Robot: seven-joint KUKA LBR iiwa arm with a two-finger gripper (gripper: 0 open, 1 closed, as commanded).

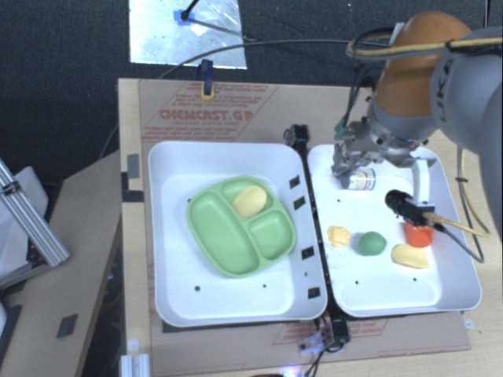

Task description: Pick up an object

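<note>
One small pale cylinder (362, 181) lies on its side in the right bin (393, 301), at the far end near the centre divider. Gripper (348, 166) sits directly over it, just beside or touching; contact unclear. Open or closed: cannot tell from this angle, and no grasp is visible. Arm (468, 93) enters from the right, orange band (416, 53) uppermost, wrist bent down into the bin.

Same bin, nearer end, well apart from the cylinder: yellow lump (339, 236), green ball (372, 243), orange piece (419, 236), yellow fruit (410, 256).

Left bin (181, 289): green divided plate (228, 242), with a yellow oval item (250, 201) in its upper small compartment.
</note>
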